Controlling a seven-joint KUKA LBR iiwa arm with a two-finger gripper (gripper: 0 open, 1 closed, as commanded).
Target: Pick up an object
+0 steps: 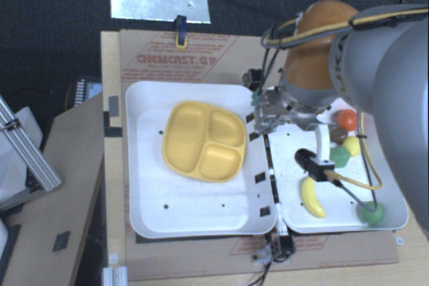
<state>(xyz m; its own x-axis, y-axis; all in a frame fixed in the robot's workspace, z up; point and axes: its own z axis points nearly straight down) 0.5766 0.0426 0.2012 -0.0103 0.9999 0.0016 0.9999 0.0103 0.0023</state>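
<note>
Two white bins. The left bin (154, 204) holds a yellow divided plate (204, 140). The right bin (291, 207) holds a banana (313, 197), an orange ball (346, 120) and a green ball (371, 213). The gripper (271, 116) is over the right bin's upper-left corner, and I can't tell whether it is spread or closed.

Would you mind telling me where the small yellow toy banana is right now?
The small yellow toy banana lies in the white bin on the camera view's right, near its front edge, with the green ball just to its right.
</note>
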